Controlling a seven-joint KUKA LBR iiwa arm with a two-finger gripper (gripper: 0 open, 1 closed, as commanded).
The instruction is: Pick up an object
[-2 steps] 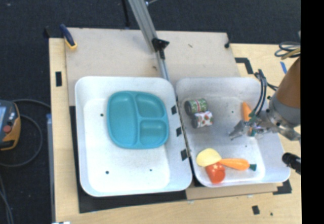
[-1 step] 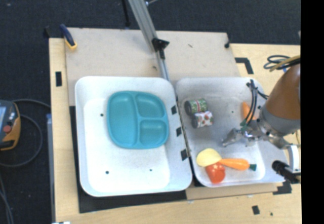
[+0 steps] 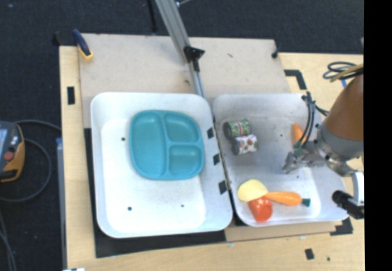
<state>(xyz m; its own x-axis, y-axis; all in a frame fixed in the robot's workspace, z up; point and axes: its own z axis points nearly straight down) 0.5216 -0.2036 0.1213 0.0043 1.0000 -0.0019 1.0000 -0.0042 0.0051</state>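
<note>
My gripper (image 3: 293, 162) hangs in the right bin (image 3: 269, 107); whether it is clenched I cannot tell. Near it lies the carrot (image 3: 285, 198), probably light, stiff plastic; I'd grip across its middle

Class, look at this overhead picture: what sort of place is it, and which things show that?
Probably a robotics lab test bench: a robot arm reaching over two white bins, toy food such as a carrot, and a teal divided plate.
</note>
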